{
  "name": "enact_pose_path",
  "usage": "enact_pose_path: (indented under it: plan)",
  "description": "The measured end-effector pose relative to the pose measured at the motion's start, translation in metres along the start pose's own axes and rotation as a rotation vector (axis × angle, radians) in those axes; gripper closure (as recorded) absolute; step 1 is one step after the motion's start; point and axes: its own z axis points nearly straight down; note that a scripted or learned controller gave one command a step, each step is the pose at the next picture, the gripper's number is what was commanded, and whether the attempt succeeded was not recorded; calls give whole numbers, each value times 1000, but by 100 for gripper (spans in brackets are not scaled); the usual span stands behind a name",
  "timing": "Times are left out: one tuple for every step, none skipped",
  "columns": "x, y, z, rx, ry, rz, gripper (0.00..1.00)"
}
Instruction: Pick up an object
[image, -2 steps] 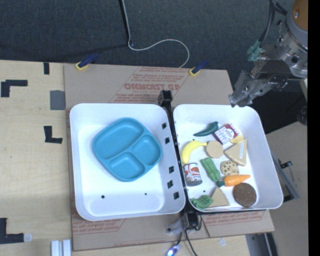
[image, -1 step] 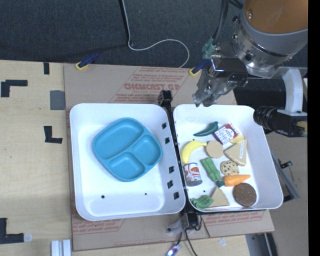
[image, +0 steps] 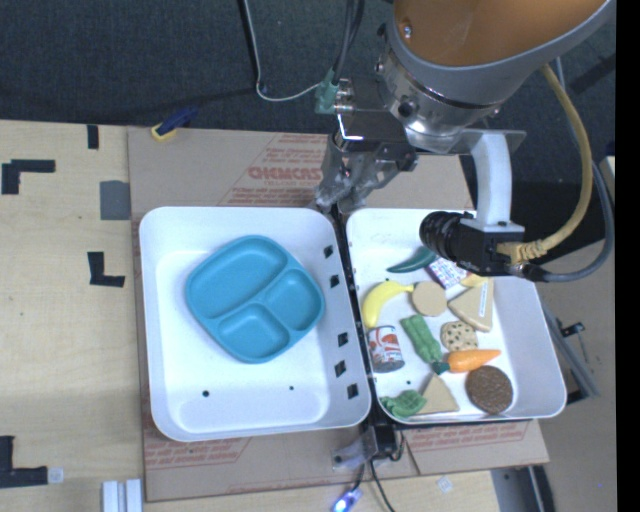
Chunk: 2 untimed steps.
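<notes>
My gripper (image: 340, 192) hangs over the far end of the divider between the two bins, just above the rims. I see nothing in it. The right bin (image: 535, 345) holds a heap of toy food: a yellow banana (image: 385, 297), a dark green pepper (image: 410, 264), a tan round biscuit (image: 428, 298), a cheese wedge (image: 474, 310), a green pickle (image: 422, 338), a small can (image: 386, 347), a carrot (image: 472, 359) and a brown round patty (image: 489, 388). All of these lie nearer the camera than the gripper.
A blue divided plate (image: 255, 298) lies in the left bin (image: 170, 250). A green leafy piece (image: 405, 404) and a sandwich triangle (image: 438, 395) sit at the right bin's near edge. The bins rest on a cardboard sheet (image: 220, 170).
</notes>
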Motion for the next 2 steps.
enact_pose_path:
  plan:
    - [51, 1, 0, 0, -1, 2, 100]
    - [49, 1, -10, 1, -1, 5, 100]
